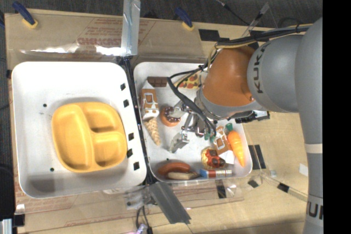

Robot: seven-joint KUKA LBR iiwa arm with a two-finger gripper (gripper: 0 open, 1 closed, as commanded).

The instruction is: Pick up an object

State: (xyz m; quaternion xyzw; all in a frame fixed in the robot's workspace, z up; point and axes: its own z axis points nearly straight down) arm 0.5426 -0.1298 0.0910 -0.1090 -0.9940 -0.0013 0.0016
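Observation:
My gripper (182,138) hangs low in the right bin (141,75), below the orange wrist band. Its metal fingers point down-left over the bin floor, beside a braided bread piece (153,130). Close around it lie a chocolate donut (171,116), a waffle-like brown and white piece (149,101), a pizza slice (190,83), an orange carrot (237,148), a round red and yellow toy (212,159) and a hot dog (175,170). Nothing shows between the fingers.
The left bin (27,85) holds a yellow divided tray (89,135). A blue and red marker (216,173) lies along the right bin's near wall. The arm covers the right bin's far right part. Clamps and tape sit on the cardboard behind the bins.

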